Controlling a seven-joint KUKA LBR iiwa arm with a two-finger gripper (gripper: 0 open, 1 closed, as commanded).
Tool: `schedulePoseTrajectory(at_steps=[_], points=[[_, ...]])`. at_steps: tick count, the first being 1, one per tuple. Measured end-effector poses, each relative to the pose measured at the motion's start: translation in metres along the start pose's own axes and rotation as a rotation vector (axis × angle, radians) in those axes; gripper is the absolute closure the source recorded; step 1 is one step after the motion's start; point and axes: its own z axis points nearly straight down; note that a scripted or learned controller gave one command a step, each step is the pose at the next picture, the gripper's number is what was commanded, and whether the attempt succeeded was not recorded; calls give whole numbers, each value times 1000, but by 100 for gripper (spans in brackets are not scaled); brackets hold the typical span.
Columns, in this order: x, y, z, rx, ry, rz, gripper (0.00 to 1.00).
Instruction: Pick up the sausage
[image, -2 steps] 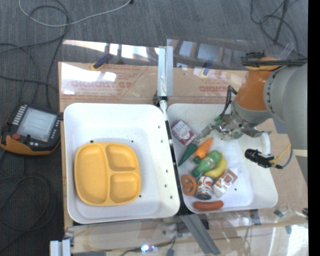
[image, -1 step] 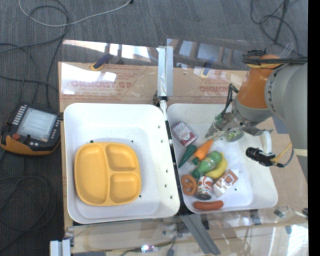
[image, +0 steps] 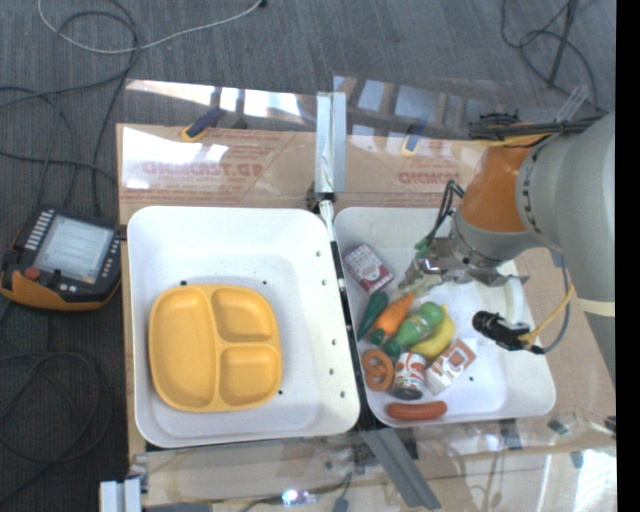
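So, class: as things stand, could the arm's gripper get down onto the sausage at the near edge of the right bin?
Probably yes. The sausage lies flat and uncovered near the right bin's front wall, apart from the can behind it. The gripper sits above the bin's far half. The wall's closeness could crowd one side.

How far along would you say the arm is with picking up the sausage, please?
Nothing looks done yet: the sausage lies on the floor of the right bin, near its front edge, untouched. In hand: the gripper sits over the back of that bin, above the carrot, well away from the sausage. Left to do: move forward over the sausage, descend, grasp and lift it.
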Motion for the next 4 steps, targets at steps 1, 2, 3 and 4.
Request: schedulePoseTrajectory(at_steps=[1, 2, 3, 4], points=[[-17, 26, 2, -12, -1, -4, 100], [-17, 26, 3, -13, -2, -5, 0], [-26, -23, 4, -20, -11, -100, 0], [-12, -17, -82, -3, -2, -248, 0]])
